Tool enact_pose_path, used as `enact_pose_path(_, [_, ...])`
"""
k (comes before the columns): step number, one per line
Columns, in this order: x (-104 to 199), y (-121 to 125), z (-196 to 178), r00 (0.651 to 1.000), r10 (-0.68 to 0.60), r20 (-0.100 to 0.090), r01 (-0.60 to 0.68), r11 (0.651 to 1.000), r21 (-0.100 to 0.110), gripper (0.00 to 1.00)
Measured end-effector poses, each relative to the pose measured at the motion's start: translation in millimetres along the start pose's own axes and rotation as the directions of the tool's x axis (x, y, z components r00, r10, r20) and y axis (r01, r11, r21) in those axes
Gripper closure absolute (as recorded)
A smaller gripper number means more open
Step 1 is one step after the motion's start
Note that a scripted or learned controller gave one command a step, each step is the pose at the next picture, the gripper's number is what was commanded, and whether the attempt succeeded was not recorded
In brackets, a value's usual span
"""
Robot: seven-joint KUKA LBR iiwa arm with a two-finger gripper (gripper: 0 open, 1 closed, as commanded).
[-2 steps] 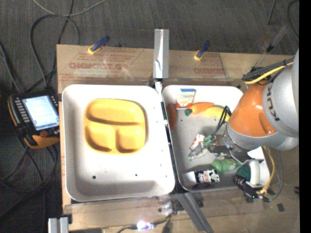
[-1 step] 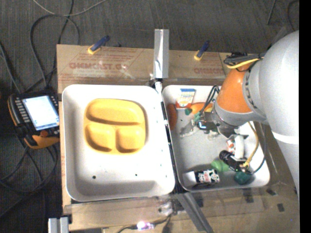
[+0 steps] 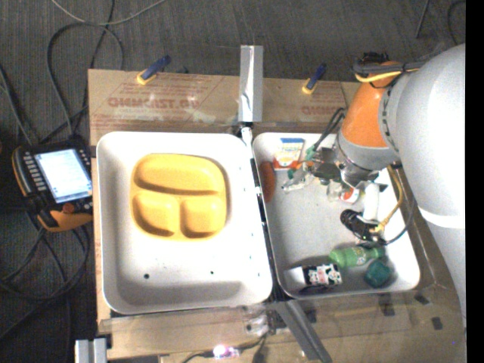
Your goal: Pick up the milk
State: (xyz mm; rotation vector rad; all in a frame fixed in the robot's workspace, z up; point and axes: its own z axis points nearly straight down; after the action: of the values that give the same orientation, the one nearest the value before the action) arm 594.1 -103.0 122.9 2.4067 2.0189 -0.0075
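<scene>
Milk carton [image 3: 323,275] beside green bottle [image 3: 355,257]

The right bin's [image 3: 344,290] floor lies open through its middle. Toward six o'clock the milk [image 3: 323,275], a green bottle [image 3: 355,257] and a dark green lump [image 3: 379,272] crowd its front wall. At twelve o'clock a small carton [image 3: 287,152] and the arm [image 3: 367,127] block the way.

Single fixed camera above the bench [image 3: 181,100], looking down aslant, both bins in frame
</scene>
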Motion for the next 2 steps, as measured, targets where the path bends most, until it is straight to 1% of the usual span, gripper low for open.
enact_pose_path(1, [-38,-62,33,0.993,0.114,-0.005,-0.114,0.993,-0.013,0.0])
enact_pose_path(2, [-38,14,-28,0.999,0.052,0.001,-0.052,0.999,-0.001,0.0])
